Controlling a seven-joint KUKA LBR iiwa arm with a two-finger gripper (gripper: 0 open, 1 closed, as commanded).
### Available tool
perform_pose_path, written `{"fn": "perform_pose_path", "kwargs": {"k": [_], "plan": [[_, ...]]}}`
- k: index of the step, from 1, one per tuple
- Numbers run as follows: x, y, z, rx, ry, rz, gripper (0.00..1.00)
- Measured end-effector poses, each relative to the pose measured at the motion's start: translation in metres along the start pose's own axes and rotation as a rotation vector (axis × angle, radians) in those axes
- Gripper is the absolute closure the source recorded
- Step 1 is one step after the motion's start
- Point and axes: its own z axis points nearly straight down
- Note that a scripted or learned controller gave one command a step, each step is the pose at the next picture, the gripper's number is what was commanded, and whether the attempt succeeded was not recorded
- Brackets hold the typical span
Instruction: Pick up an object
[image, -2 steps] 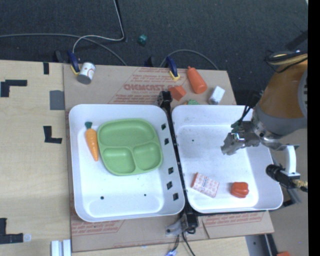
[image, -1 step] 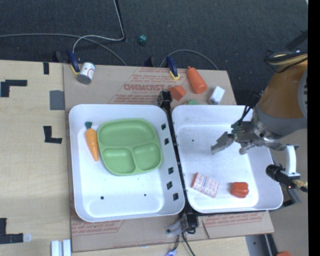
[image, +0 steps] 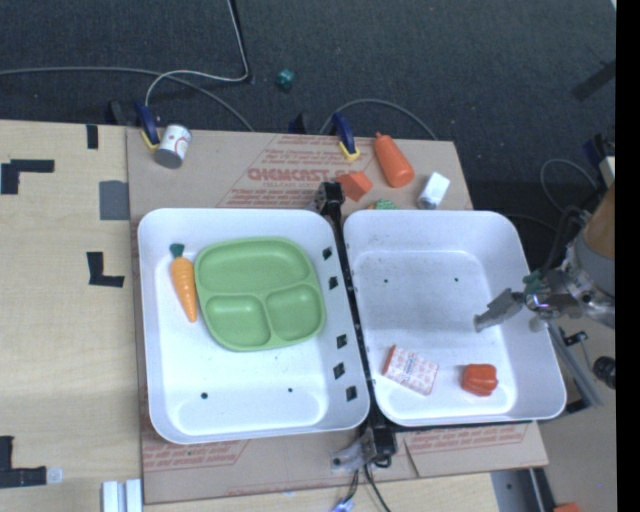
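Claw (image: 497, 312) hangs over the right bin (image: 440, 240); its grasp state cannot be told. Orange block (image: 480, 379) lies just below: descend squarely, centred.

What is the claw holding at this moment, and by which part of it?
Nothing is held. The claw hangs over the bare floor of the right bin, apart from the small orange object and the flat packet.

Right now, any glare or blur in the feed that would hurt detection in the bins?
Camera view: lighting even and soft, no hard glare on the white bins; the carrot, green tray, packet and orange piece read clearly. The gripper is slightly soft and casts faint shadow; overall resolution is low.
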Motion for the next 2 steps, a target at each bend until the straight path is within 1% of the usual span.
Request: {"fn": "perform_pose_path", "kwargs": {"k": [1, 2], "plan": [[-0.011, -0.001, 0.058, 0.002, 0.002, 0.000, 0.00], [-0.003, -0.001, 0.111, 0.002, 0.002, -0.001, 0.00]]}}
